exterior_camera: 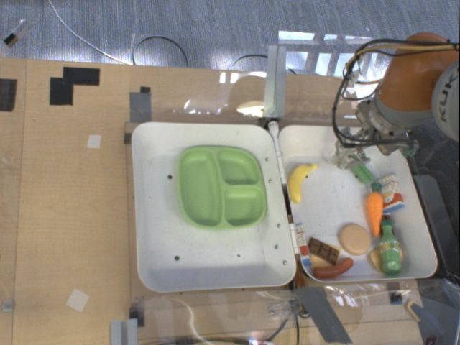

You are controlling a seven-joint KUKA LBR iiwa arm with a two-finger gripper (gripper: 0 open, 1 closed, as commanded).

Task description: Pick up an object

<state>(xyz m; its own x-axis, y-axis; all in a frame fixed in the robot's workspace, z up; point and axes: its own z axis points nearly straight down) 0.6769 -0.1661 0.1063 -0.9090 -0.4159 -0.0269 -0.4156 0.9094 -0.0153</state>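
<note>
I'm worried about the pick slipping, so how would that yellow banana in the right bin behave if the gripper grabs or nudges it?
The banana looks like smooth moulded plastic, so probably stiff, light and somewhat slippery. Its curved shape suggests it may pivot or rock if pushed at one end. It lies apart from the other toys, so a nudge likely disturbs nothing else.

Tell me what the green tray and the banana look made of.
Green tray: likely moulded plastic, matte, one even colour with soft rounded compartment ridges. Banana: apparently toy plastic, smooth with a slight sheen and flat uniform yellow; rubber or foam can't be ruled out.
</note>
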